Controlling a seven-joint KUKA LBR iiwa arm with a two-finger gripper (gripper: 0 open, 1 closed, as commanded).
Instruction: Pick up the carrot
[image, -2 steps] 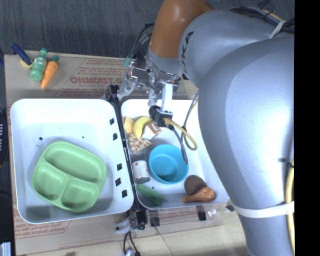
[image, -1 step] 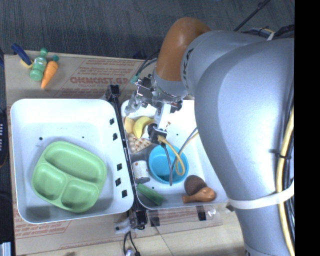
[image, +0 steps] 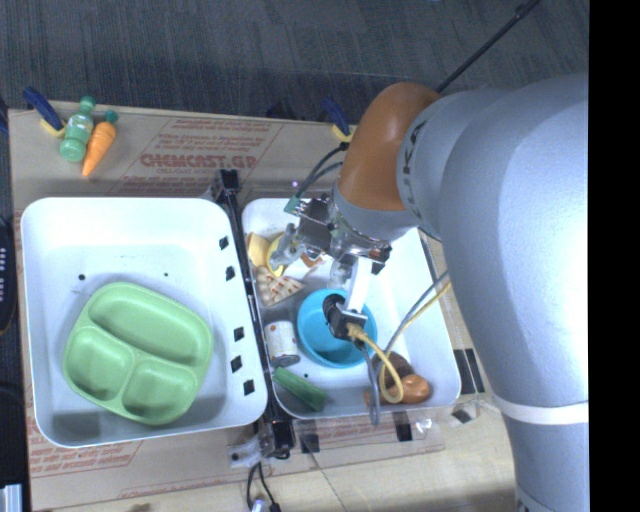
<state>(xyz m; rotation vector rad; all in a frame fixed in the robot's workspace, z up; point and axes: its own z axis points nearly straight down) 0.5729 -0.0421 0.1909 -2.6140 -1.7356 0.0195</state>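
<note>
The carrot (image: 97, 146) is small and orange with a green top. It lies on the brown bench at the far left back, outside both bins, right beside a green toy bottle (image: 75, 135). My gripper (image: 320, 272) hangs low over the right bin (image: 440, 345), far to the right of the carrot. Its fingers stand open: one finger (image: 284, 247) is by a yellow toy, the other reaches down to the rim of a blue bowl (image: 325, 335). Nothing is held between them.
The left bin (image: 120, 215) holds a green divided plate (image: 138, 351). The right bin also holds a yellow banana-like toy (image: 260, 249), a ridged beige piece (image: 281, 289), a small can (image: 283, 346), a green vegetable (image: 300, 389) and a brown item (image: 410, 385).
</note>
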